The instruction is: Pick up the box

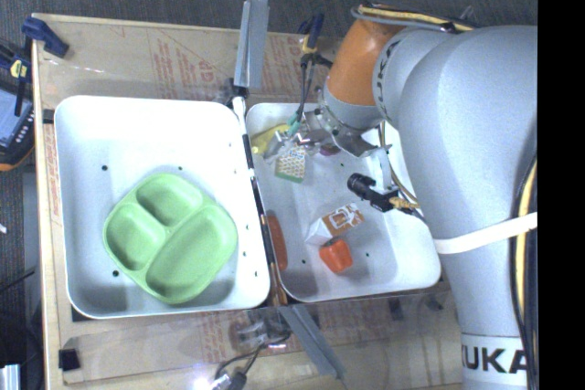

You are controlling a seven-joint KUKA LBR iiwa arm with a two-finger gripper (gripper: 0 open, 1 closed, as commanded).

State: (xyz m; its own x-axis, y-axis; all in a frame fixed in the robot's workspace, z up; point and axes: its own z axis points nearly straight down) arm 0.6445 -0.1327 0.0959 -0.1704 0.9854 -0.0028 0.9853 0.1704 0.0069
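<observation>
1. In the right bin (416,262), just inside its centre and toward its lower wall in the view, lies the box (340,219). It is a small white-and-brown carton resting on the bin floor.
2. The gripper (302,140) hangs over the same bin's upper left corner. The box therefore lies down-view and a little to the right of it, apart from it.
3. The box's long axis appears to run diagonally, from lower left to upper right across the bin. In my judgement a descent would need the jaws turned across that line.
4. An orange object (335,257) sits just below the box, close to it or touching it. This could crowd a grasp on that side.
5. Tool state: whether the gripper is released or clenched cannot be told, as the wrist covers it from above.
6. A checked packet (291,163) lies directly under the gripper. Contact between the two cannot be made out.
7. A yellowish item (262,140) beside the bin's left wall is too small to identify.
</observation>
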